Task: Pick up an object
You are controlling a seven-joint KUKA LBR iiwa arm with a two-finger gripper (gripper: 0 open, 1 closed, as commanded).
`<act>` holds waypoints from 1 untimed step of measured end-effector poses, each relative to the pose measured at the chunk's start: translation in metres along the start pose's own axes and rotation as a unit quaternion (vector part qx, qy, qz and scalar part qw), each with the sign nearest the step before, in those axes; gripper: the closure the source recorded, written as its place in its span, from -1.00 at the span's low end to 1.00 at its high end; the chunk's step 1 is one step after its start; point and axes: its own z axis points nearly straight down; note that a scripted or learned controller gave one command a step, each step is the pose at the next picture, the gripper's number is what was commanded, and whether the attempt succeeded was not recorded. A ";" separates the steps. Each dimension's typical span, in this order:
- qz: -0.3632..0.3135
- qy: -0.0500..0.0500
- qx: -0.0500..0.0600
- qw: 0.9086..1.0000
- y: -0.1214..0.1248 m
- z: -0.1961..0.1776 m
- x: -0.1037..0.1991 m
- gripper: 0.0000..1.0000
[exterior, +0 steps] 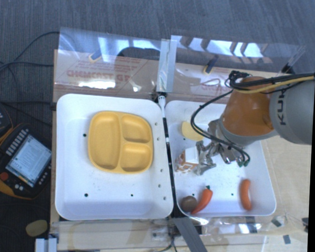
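Reaching: the grey arm with its orange band (247,113) comes in from the right and hangs low over the right-hand shallow white bin (264,205), its metal two-finger gripper (204,163) down near the bin floor.
Gripper state: the fingers look slightly parted, tips pointing at a small white-and-brown toy food piece (186,161); nothing can be seen clamped between them (so no hold can be claimed).
Likely target: that white-and-brown piece lies at the left side of the right bin, just beside the dividing wall and touching or nearly touching the fingertips; I cannot tell which.
Handling: it is probably light, stiff plastic with a smooth skin that could slip or skid away; a grip across its narrower middle seems safest, and the wall close by leaves little room for one finger.
Other candidates: a slim orange carrot with a green tip (205,198) leans against a round brown ball-like object (188,203) at the front edge; an orange-red sausage (245,194) lies apart at the right; a pale yellow rounded piece (190,131) sits towards the back.
Left bin: a yellow three-compartment plastic plate (121,142) rests in the left-hand shallow white bin (70,192).
Hidden: the wrist covers part of the yellow piece and the bin floor behind it.
Unclear: the target's true shape and the exact finger gap are too small to read.
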 end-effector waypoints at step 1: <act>-0.079 0.000 -0.007 0.997 0.066 -0.125 -0.057 1.00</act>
